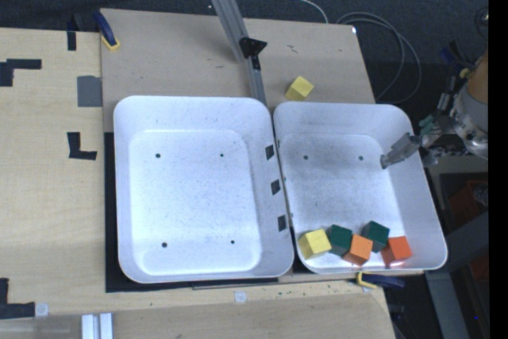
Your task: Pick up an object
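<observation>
The gripper (399, 151) hangs over the right bin's (413, 194) right rim; I cannot tell its opening. The blocks (355, 242) lie together at this bin's near edge, well apart.

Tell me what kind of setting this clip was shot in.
Most likely a robotics lab bench set up for pick-up trials. Two shallow white bins sit side by side on a board, small coloured blocks lie in the right bin, loose cables trail behind, and a robot gripper reaches in from the right.
</observation>
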Tool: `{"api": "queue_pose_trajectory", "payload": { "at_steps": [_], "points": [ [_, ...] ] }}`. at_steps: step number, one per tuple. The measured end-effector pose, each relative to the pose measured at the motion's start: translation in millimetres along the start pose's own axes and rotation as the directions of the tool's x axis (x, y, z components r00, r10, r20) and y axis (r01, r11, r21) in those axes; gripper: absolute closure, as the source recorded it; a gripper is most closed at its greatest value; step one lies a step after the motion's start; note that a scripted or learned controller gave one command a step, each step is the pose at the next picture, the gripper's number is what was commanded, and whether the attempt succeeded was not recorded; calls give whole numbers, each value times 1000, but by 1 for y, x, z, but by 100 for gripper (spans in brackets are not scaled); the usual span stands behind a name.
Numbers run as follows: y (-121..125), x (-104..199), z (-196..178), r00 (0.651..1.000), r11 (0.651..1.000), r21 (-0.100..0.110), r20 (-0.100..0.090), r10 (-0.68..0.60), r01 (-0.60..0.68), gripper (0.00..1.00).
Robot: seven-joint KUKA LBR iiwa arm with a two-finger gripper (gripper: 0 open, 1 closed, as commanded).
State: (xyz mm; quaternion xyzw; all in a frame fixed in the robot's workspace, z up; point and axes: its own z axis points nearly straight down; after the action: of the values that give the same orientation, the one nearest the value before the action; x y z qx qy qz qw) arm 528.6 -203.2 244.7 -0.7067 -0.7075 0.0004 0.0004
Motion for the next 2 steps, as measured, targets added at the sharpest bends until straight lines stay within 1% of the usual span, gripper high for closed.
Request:
{"api": "queue_pose_trajectory", "payload": {
  "at_steps": [1,2],
  "points": [
    [39,54,9,1000,1000,-1,0,-7,7,0],
    [53,92,-39,1000,1000,-5,0,-5,5,0]
  ]
}}
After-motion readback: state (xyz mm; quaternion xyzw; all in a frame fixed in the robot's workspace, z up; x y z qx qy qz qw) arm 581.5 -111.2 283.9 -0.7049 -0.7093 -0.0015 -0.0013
